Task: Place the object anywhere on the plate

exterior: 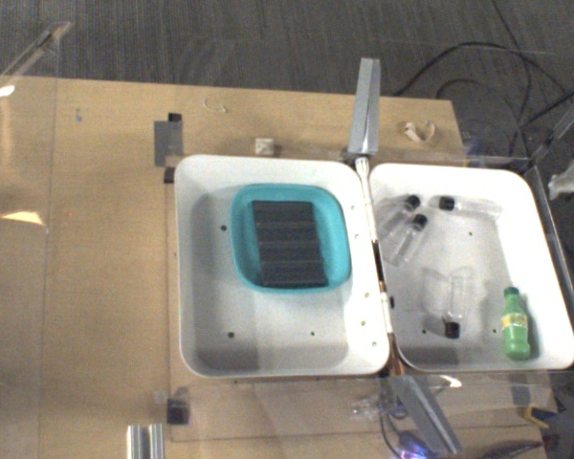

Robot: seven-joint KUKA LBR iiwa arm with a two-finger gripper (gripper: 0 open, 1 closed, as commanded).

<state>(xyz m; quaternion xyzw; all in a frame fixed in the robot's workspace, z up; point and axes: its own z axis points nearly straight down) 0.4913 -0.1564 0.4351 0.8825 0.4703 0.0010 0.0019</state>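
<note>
Nearest the viewer, in the right bin (545, 256), a small green bottle (516, 324) stands at the front corner, with several clear black-capped bottles (408, 229) lying farther back. In the left bin (196, 285), a teal plate (337, 247) holds a dark ridged insert. Nothing has been picked yet; the next move likely calls for grasping one bottle. The gripper's state cannot be told.

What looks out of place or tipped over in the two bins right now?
Nothing spilled or broken. In the right bin, several clear bottles lie scattered on their sides beside a green bottle. The teal plate sits flat in the left bin.
</note>
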